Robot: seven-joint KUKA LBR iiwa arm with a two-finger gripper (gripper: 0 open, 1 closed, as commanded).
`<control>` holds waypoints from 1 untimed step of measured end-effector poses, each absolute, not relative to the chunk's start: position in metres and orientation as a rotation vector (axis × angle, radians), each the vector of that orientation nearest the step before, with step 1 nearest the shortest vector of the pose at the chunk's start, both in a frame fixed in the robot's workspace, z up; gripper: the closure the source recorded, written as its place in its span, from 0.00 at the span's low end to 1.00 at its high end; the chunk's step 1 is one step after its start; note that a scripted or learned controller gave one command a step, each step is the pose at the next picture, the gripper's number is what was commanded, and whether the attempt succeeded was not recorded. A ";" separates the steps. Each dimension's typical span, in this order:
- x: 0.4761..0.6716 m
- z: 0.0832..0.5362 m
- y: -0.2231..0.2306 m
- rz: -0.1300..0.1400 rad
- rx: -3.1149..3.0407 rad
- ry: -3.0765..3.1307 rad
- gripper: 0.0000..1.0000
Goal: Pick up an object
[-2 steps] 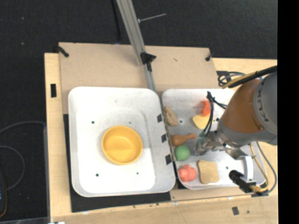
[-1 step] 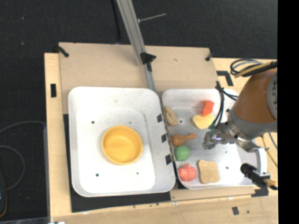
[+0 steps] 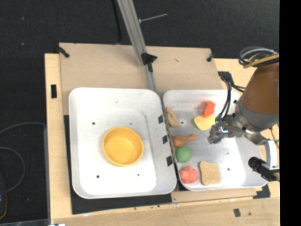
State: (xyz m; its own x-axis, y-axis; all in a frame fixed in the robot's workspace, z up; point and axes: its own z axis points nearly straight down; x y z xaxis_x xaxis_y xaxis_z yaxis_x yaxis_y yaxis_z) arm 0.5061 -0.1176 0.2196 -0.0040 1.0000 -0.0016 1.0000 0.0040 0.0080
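White plastic is what you meet first: two shallow white bins sit side by side on a tan counter (image 3: pixel 108 65), seen from above at a slant. Your left bin (image 3: pixel 84 107) carries a single yellow bowl (image 3: pixel 123 146), upright, towards its near side.

Your right bin (image 3: pixel 235 173) holds the candidates for picking. Along its left wall, from far to near, lie a pale tan lump (image 3: pixel 172 117), a brown drumstick-shaped piece (image 3: pixel 184 139), a green ball (image 3: pixel 183 154) and a red-pink lump (image 3: pixel 189 174). Just right of that last one lies a slice of toast (image 3: pixel 209 172). Towards the far side sit an orange-red block (image 3: pixel 209 108) and, just nearer, a yellow wedge (image 3: pixel 204 123).

Your arm comes in from the right, its orange band over the bin's right part. The claw (image 3: pixel 217 134) hangs just right of the yellow wedge and close above the bin floor. I cannot tell whether it is spread or pressed together; it reads as a dark blur. Nothing is visibly between its tips.

Judging the risks: the yellow wedge looks the nearest target, but the claw seems offset to its right, so closing here may catch only air or nudge the wedge towards the orange-red block. The wedge looks low and smooth, so it could slip out. Descending further risks striking the bin floor.
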 end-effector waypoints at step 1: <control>0.508 0.236 -0.118 0.004 2.214 2.224 1.00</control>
